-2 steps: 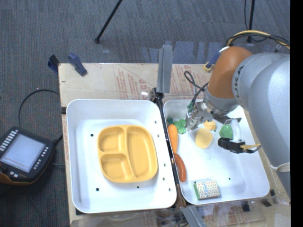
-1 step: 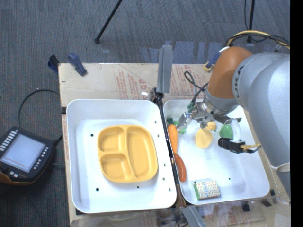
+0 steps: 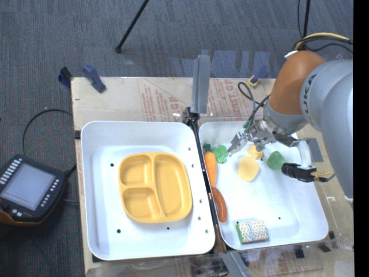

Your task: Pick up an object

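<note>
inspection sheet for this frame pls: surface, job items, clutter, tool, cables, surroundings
Surface: two white bins, left bin and right bin, on a board.
Job items: right bin holds carrot, sausage, green toy, yellow piece, green block, patterned box.
Clutter: yellow divided plate in left bin.
Tool: tool low over right bin, nothing seen between fingers.
Cables: cable at wrist.
Surroundings: handheld screen on carpet, left.
</note>
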Robot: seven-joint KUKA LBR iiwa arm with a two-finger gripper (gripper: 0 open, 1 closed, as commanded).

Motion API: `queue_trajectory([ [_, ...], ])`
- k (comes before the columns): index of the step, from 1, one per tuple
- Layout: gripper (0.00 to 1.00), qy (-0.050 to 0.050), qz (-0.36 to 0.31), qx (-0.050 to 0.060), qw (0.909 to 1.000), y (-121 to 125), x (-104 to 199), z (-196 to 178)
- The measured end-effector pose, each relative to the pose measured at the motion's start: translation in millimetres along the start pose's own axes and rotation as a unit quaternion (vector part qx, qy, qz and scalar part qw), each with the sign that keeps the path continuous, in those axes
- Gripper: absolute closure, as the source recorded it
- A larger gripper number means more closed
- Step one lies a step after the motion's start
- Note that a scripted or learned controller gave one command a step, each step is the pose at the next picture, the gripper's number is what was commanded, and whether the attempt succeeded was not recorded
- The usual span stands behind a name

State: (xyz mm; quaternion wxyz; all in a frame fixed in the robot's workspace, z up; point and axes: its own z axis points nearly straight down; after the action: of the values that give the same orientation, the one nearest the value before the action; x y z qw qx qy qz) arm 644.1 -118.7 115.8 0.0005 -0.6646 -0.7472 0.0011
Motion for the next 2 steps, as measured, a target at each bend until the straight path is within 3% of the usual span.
queue_trajectory([
  [1, 0.00, 0.000, -0.070, -0.001, 0.9976, -4.2, -40.5, 29.3],
  [2, 0.00, 0.002, -0.163, 0.001, 0.9866, -3.0, -26.6, 30.6],
])
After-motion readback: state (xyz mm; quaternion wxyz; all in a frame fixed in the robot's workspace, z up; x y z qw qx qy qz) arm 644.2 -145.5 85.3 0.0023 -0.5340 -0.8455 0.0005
